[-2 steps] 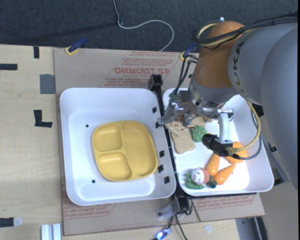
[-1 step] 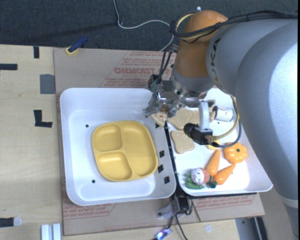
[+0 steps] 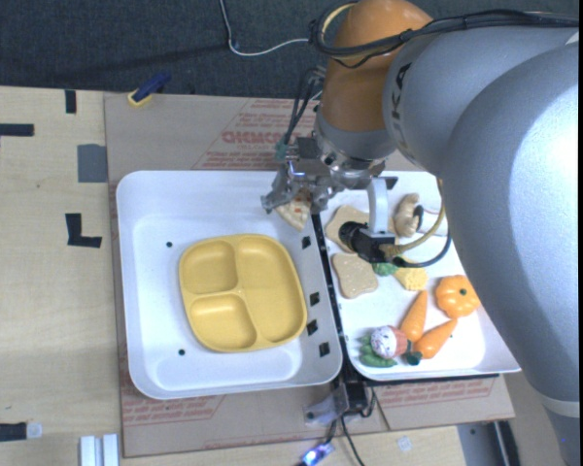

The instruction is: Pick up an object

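Note:
My gripper (image 3: 296, 194) hangs below the orange wrist band at the far end of the divider between the two bins. A small tan piece (image 3: 292, 213) lies right under it, at the left bin's far right corner; whether it is gripped is hidden. The right bin (image 3: 488, 359) holds toy food: a beige cracker (image 3: 353, 275), a yellow corn piece (image 3: 412, 279), an orange fruit (image 3: 457, 296), two carrots (image 3: 429, 328), a red-and-white radish (image 3: 386, 341) and a pale knobbly piece (image 3: 406, 215).
A yellow divided plate (image 3: 241, 291) lies in the middle of the left bin (image 3: 136, 260). The large grey arm covers the right bin's far right part. A black cable (image 3: 408, 252) loops over the right bin's far items. Both bins rest on cardboard (image 3: 175, 134).

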Controlling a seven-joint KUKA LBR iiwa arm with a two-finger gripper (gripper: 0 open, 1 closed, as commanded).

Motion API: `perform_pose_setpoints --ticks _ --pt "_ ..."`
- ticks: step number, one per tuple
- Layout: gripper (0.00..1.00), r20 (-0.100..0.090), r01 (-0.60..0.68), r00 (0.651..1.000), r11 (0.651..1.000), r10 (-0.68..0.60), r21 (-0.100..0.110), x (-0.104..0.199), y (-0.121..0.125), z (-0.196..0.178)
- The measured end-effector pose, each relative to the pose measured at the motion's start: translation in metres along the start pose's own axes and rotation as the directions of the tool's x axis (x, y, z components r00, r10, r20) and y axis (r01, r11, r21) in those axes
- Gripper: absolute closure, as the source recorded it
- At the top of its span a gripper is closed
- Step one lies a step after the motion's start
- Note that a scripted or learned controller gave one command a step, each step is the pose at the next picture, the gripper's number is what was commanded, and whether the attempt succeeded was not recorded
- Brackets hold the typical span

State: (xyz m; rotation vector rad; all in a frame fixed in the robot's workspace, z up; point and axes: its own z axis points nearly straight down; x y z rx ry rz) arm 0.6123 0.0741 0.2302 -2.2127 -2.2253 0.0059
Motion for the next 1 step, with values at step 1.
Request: perform_pose_setpoints --ticks 1 --pt "1.00 0.002 -0.004 1.000 1.000 0.004 0.004 -0.0039 -0.0142 0.0104"
